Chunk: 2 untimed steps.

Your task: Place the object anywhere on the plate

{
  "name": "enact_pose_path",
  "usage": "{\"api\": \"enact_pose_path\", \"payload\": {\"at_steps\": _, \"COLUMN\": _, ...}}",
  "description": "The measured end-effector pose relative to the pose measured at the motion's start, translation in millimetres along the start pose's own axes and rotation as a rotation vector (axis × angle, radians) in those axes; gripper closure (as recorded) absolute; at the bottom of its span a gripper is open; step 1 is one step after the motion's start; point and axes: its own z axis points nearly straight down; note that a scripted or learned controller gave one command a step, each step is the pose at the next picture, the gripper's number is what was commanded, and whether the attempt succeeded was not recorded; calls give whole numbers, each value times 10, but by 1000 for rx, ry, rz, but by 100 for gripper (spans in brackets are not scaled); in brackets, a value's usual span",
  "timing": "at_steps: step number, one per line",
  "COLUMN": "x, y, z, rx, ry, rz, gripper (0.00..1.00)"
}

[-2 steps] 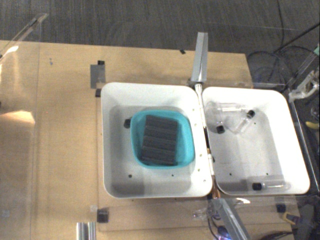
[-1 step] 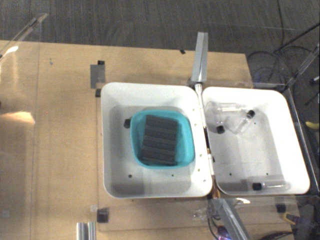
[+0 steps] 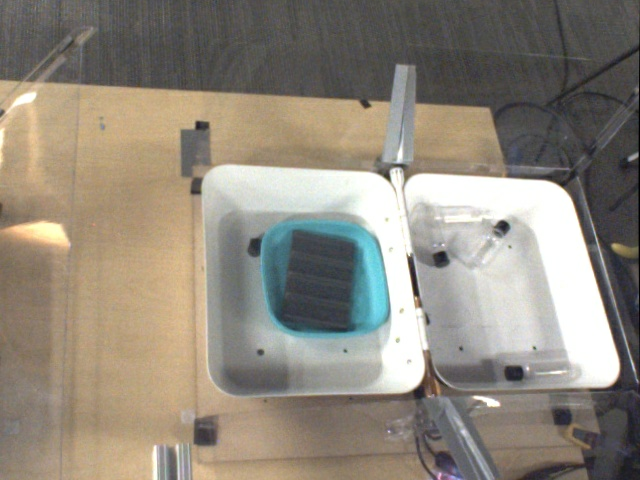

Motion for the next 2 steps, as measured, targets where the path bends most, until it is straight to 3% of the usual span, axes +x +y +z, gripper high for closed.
{"api": "enact_pose_path", "payload": {"at_steps": 2, "x": -5, "y": 6, "z": 4, "rx": 0, "ry": -1, "rz": 248, "gripper": 0}}
